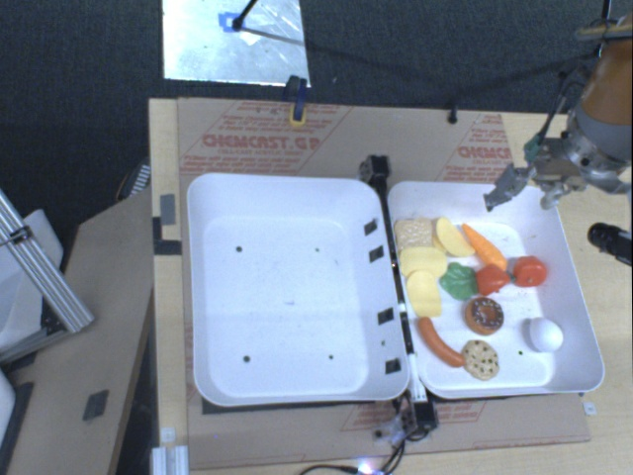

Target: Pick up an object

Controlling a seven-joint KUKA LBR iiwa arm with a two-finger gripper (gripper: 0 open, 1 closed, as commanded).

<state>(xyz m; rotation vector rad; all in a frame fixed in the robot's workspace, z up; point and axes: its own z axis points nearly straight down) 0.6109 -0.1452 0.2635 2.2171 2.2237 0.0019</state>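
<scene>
Jaws [524,192] spread apart and holding nothing, above the right bin's [574,265] far edge, carrot [484,245] just below.

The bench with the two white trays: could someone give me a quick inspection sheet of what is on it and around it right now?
Surface: cardboard-covered bench bearing a left bin and a right bin side by side.
Job's things: toy food in the right bin, including a carrot, tomato, doughnut, white egg, cookie and sausage.
Clutter: a shiny sheet behind the bench.
Grippers: gripper open, above the right bin's far edge, holding nothing.
Cables: a black cable on the dark floor; wires at the front edge.
Surroundings: dark carpet; metal frame at left.
</scene>
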